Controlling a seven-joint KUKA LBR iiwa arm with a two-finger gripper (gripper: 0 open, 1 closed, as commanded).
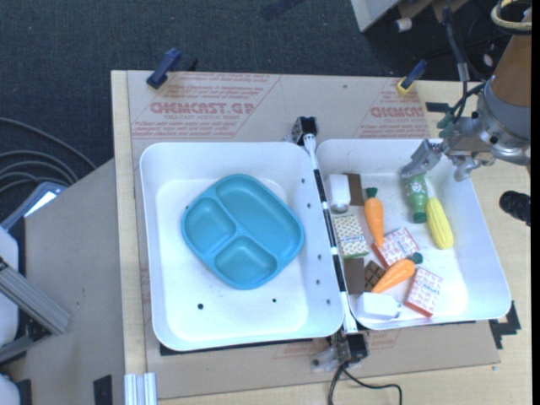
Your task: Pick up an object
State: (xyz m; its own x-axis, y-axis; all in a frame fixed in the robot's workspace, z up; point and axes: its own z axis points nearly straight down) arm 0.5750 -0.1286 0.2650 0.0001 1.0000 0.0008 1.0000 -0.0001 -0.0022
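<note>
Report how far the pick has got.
Done: the gripper has reached the right bin, near its far edge. In hand: nothing visibly gripped; it hangs just above the green bottle beside the corn cob. Left: grasping and lifting an object.

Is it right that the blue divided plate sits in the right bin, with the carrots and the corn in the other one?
Not quite. The camera view shows the blue divided plate in the left bin. The carrots and the corn do lie in the other one, the right bin.

Glossy plastic blue tray (pixel 243 230) — smooth white bins (pixel 160 175), likewise.
</note>
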